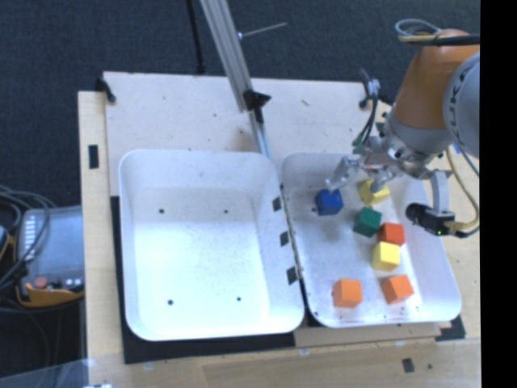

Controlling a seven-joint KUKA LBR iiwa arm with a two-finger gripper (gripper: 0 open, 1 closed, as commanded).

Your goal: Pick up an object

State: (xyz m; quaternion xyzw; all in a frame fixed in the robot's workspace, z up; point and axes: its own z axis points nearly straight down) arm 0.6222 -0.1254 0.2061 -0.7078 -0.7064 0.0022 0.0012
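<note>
My gripper (363, 175) hangs over the back of the right bin (440, 275), its two fingers spread open and nothing held between them. A blue block (328, 202) lies just below the left finger (342, 173). A yellow block (373, 191) sits right under the gripper, near the right finger. Further forward in the same bin lie a green block (367, 221), a red block (393, 234), a second yellow block (386, 255) and two orange blocks (347, 292) (397, 288).
The left bin (137, 176) stands beside the right one, sharing a middle rim. A slanted metal post (230, 51) rises from the bench behind the bins. A black cable and connector (428, 215) hang off the wrist over the right bin's right edge.
</note>
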